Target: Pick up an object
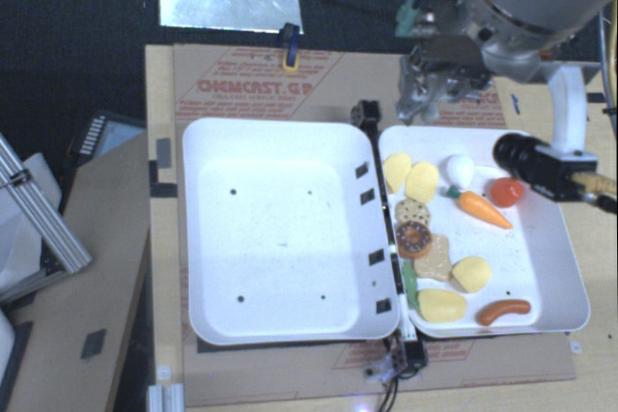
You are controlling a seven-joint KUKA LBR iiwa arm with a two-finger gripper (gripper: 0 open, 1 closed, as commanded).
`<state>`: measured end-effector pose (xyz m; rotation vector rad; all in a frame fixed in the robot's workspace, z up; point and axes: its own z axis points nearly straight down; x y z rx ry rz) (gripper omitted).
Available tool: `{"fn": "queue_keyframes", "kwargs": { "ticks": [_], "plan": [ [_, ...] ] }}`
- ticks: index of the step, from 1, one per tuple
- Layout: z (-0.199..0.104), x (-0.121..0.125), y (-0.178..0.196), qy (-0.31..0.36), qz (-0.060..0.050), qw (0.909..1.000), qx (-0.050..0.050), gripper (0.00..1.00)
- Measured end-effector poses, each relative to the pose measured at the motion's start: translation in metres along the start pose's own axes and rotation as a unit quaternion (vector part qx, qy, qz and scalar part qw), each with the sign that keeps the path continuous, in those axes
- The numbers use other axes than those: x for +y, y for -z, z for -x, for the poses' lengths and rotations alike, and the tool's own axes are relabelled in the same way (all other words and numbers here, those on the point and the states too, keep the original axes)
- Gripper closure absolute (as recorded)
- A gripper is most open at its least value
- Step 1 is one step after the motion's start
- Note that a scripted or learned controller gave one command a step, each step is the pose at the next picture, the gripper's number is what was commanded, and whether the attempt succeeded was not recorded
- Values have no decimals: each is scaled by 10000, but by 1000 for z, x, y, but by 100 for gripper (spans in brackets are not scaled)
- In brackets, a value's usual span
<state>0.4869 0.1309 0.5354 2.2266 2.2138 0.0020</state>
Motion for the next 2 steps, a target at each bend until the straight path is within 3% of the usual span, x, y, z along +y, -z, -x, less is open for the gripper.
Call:
{"fn": "queue_keyframes", "kwargs": {
  "ticks": [1,2],
  "plan": [
    [2,44,-1,24,7,10000,0,100],
    [66,12,0,5,1,10000,1,100]
  ]
}}
